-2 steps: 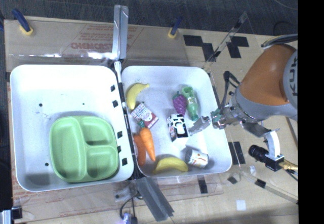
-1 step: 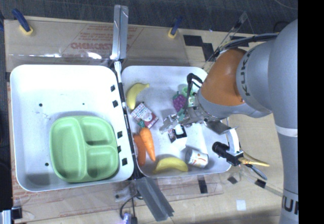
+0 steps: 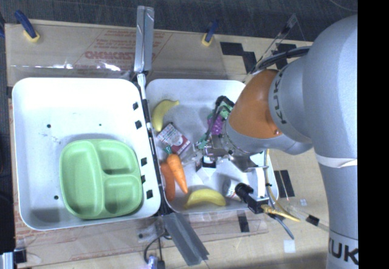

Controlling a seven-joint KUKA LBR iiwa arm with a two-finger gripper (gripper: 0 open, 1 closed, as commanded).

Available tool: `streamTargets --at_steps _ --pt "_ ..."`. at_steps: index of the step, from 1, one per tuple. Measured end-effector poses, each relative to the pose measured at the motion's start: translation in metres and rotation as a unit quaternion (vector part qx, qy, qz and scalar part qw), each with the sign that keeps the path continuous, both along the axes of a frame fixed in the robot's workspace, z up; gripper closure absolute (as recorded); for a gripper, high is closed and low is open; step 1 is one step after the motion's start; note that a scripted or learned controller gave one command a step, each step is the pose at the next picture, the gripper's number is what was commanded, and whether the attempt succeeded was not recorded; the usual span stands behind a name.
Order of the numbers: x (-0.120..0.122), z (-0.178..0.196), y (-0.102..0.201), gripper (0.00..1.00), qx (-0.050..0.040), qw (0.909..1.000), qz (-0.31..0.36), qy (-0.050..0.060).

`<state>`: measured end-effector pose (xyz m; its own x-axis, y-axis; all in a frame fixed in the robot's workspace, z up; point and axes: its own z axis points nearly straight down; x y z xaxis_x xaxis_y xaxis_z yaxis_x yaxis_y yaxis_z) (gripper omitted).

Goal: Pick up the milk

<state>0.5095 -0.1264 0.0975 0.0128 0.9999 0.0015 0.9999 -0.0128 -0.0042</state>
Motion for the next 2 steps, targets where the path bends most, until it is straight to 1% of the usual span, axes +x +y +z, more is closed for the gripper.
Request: streamTargets --at_steps 1,2 --pt "0.000 0.009 0.000 1.00 -0.0001 1.0000 0.002 0.001" --pt "0.046 0.094 0.067 1.00 -0.0006 0.9948 -0.102 0.000"
